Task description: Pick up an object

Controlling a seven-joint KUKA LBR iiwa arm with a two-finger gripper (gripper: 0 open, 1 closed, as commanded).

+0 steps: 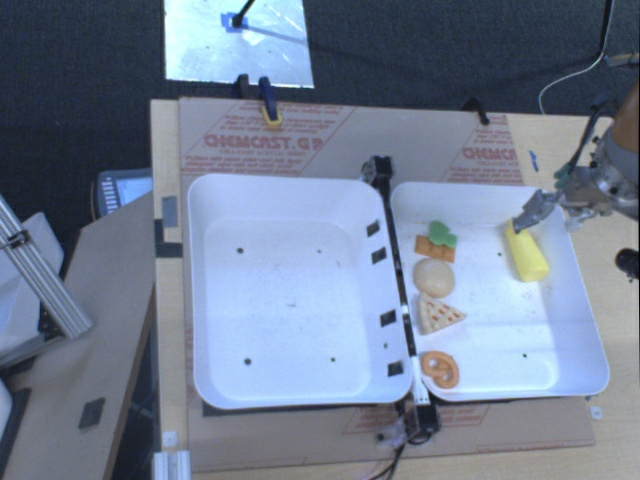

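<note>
Pretzel piece (440,369) is lying low in frame while the claw (537,211), grip state indiscernible, is hovering touching-close above the yellow block (526,252), needing centring.

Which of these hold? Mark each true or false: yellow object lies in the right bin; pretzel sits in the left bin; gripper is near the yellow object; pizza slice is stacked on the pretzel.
1. The yellow object lies in the right bin. True.
2. The pretzel sits in the left bin. False: it is in the right bin.
3. The gripper is near the yellow object. True.
4. The pizza slice is stacked on the pretzel. False: they lie apart.
</note>
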